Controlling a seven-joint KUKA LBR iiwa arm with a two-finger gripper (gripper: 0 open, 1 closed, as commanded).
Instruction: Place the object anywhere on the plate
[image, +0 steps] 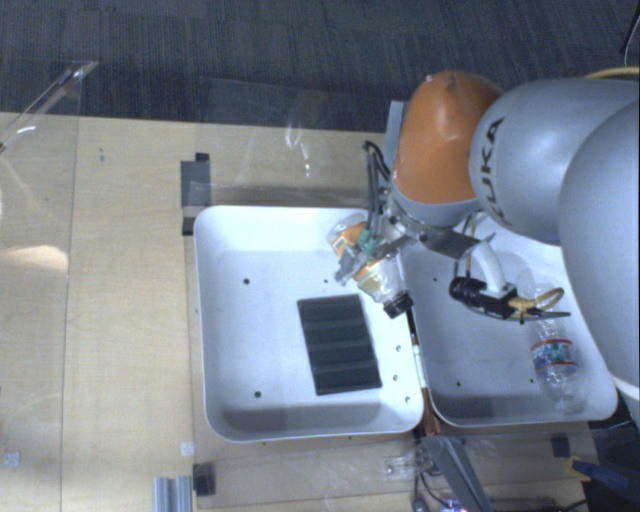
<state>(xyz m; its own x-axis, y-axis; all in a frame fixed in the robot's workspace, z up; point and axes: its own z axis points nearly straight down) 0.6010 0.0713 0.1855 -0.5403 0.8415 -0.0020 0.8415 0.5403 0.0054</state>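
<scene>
Black ridged plate (340, 345) near left bin's (225, 330) middle, gripper (368, 258) by its far right corner, jaw state unclear, clear bottle (553, 362) at right bin's (470, 400) right edge.

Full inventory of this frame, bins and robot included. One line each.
plate: 1, dark grey, ribbed, lying flat in the left bin, right of its centre
small object: 1, orange and clear, at the gripper, above the left bin's upper right corner; can't tell if it is gripped
bottle: 1, clear plastic, in the right bin's lower right
left bin: 1, white, shallow, on the bench
right bin: 1, white, shallow, beside the left bin
bench: 1, pale wood, under both bins
arm: 1, grey with an orange band, reaching in from the right
gripper: 1, over the left bin's upper right, above the plate's far end
</scene>
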